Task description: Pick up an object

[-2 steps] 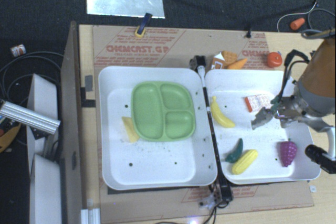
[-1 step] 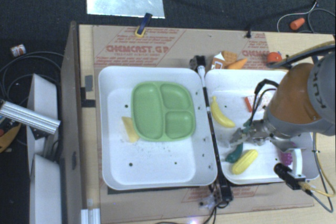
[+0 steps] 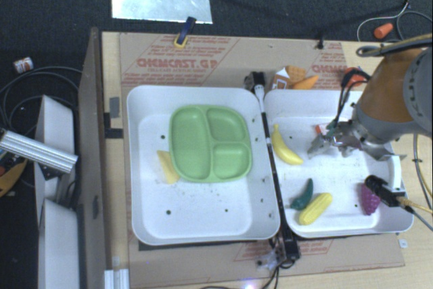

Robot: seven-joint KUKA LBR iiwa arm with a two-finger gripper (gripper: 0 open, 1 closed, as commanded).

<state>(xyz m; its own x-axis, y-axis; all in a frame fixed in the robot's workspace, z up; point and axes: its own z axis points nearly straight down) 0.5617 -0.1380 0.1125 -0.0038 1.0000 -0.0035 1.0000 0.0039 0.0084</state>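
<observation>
**Still reaching, nothing held**

Here, in the camera view, the gripper (image 3: 323, 143) hangs low mid right bin (image 3: 338, 230), fingers spread, empty. The banana (image 3: 285, 147) lies just beside, near the bin's left wall. Next: descend, close.

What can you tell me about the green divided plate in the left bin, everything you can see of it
The green plate is a rounded-square tray in pale green, plastic by its look, with a raised rim and three compartments: one long section on its left side and two smaller ones on its right. It lies flat and upright on the floor of the left bin, toward the upper middle. All three compartments look bare. A pale yellow piece lies against its lower left edge, seemingly touching it. Nothing else is in contact with it.
</observation>
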